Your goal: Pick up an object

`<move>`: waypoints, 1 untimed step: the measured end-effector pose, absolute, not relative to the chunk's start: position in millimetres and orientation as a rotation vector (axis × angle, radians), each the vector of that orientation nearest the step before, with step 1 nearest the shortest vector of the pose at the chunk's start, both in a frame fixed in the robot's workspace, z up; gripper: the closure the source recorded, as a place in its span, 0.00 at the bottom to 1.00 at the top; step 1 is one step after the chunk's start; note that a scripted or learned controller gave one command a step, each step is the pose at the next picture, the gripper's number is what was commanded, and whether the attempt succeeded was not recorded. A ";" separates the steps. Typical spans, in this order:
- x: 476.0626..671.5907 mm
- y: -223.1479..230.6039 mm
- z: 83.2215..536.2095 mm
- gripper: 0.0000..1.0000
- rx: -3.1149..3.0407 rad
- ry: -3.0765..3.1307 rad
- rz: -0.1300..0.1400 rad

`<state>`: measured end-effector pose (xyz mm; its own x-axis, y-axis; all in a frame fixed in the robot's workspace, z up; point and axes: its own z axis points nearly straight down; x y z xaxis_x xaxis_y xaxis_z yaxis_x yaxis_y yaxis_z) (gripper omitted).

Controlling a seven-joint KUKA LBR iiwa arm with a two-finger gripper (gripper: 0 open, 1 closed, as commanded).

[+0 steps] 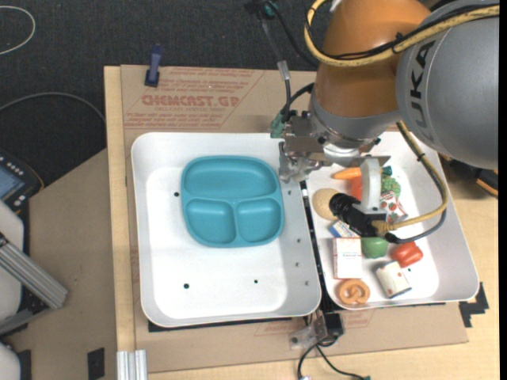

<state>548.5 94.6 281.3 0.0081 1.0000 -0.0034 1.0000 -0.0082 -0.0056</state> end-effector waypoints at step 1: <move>516.7 135.8 250.4 1.00 -2.213 -2.221 0.009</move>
